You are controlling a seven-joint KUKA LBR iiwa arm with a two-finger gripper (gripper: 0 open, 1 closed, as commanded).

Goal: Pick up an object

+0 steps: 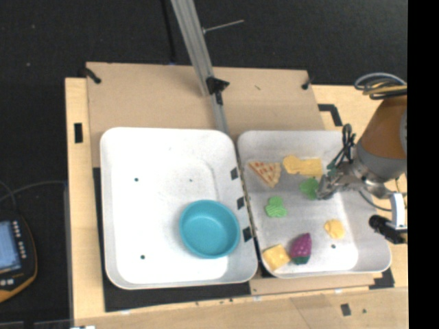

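Note:
My gripper (324,187) is low in the right bin (357,252), right at a small dark green piece (309,188) that lies against its tip. Around it lie an orange pizza-like wedge (265,172), a yellow piece (302,165), a light green piece (276,208), a small yellow piece (334,229), a purple grape-like piece (300,247) and a yellow block (276,257). A blue bowl (208,228) sits in the left bin (137,156) at its near right.
The arm's orange band and grey wrist (384,146) hang over the right bin's right rim. A slanted metal pole (195,46) rises behind the bins. A handheld pendant (14,249) lies at the far left, off the bench.

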